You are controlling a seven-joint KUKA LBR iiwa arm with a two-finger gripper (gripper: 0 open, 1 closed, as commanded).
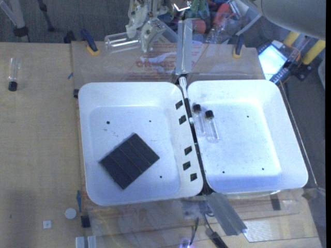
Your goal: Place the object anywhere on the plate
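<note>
A dark, ribbed square plate (129, 160) lies flat and turned like a diamond in the lower left of the left bin (98, 102). Two clear vials with black caps (205, 123) lie side by side in the right bin (258, 138), close to its left wall. My gripper (146, 35) hangs beyond the far edge of the left bin, over the clear cover sheet, well away from the plate and the vials. A clear tube (122, 42) sticks out level to the left of the gripper's lower end; whether it is held is unclear.
The grey arm link (292, 4) crosses the top right corner. A metal bar (182, 50) runs down to the divider between the bins. Clutter of coloured tools sits behind the bins. A small vial (12, 74) stands on the wooden bench at far left.
</note>
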